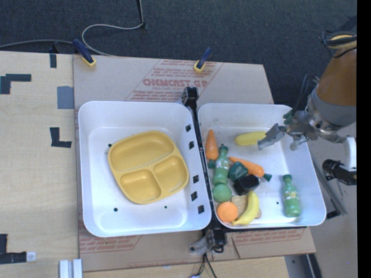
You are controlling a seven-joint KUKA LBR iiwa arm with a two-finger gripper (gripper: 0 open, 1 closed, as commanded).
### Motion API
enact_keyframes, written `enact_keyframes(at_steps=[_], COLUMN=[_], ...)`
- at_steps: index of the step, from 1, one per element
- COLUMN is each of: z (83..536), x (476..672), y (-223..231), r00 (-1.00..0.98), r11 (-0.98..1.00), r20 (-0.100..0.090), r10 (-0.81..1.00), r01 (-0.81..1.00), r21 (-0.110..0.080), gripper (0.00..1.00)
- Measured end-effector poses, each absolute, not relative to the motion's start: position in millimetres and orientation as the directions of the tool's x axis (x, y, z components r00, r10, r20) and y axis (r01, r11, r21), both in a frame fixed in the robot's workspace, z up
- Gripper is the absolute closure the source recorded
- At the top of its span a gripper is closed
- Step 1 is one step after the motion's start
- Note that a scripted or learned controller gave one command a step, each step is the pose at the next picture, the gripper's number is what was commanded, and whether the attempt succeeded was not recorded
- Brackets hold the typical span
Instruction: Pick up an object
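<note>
Corn (250,138) lies in the right bin (301,172), just left of the gripper (284,139), whose fingers are spread apart and hold nothing above the bin's upper right part. Farther out lie carrots, bottles, a banana (250,209) and an orange (228,211); the left bin holds a yellow tray (148,165).

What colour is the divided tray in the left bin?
Yellow; the divided tray shows best in the overhead camera view.
</note>
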State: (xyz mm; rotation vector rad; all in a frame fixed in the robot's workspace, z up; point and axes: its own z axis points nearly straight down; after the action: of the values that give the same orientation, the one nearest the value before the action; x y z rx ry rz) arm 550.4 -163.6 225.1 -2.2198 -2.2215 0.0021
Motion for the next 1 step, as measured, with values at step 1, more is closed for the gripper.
enact_keyframes(at_steps=[1], z=[113.9], x=[534.6], y=[-115.0], r00=[0.0], r11=[0.0], r20=[-0.002], r10=[1.0], r01=[1.0], r21=[0.008], gripper=[0.0])
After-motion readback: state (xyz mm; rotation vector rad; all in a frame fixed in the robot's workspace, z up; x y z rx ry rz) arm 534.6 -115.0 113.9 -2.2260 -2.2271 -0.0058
